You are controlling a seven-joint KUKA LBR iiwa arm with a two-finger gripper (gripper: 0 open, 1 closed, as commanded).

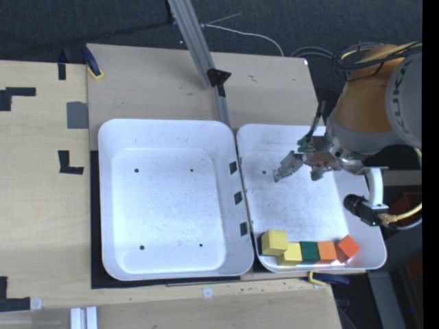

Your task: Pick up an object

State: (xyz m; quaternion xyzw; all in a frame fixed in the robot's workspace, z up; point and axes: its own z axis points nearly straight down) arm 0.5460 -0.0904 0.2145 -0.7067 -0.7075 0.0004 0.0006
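Pincer (296, 168) hangs over right bin (302, 204), fingers apart w/ nothing between, likely staged for a descent. Blocks lie at its 6 o'clock, in a row against bin's near wall: yellow block (274, 241), green block (310, 251), orange block (348, 247).

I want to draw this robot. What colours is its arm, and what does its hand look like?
The arm is grey with a big orange band above the wrist. The gripper is small, dark grey metal with two thin fingers. Black and yellowish cables loop over the arm's top.
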